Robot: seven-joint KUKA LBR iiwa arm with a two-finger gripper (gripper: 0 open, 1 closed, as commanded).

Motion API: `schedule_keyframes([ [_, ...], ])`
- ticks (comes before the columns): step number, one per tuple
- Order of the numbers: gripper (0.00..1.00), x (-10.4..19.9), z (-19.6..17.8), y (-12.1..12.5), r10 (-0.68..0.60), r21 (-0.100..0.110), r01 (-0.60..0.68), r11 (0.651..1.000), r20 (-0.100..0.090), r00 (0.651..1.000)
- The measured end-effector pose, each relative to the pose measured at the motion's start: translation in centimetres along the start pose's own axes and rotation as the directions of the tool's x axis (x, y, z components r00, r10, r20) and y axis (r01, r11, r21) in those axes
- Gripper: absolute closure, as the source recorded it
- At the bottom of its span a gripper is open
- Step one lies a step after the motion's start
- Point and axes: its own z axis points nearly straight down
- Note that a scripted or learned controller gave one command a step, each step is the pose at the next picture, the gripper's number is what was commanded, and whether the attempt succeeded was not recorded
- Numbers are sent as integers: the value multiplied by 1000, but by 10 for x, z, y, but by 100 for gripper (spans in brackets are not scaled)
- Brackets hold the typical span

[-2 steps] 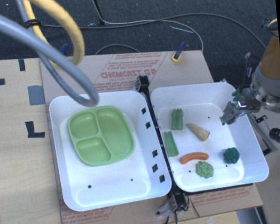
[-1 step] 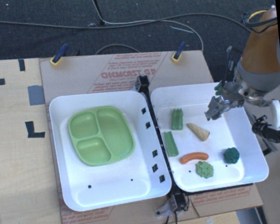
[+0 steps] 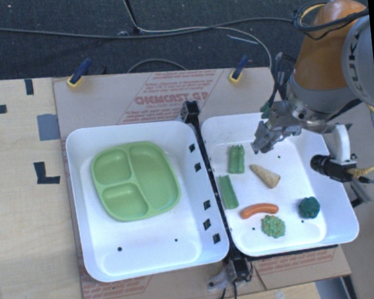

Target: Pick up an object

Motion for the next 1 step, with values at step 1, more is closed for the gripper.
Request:
schedule_keyframes([
  [1,100,50,-3,20,1,0,-1,1000,1,1000],
])
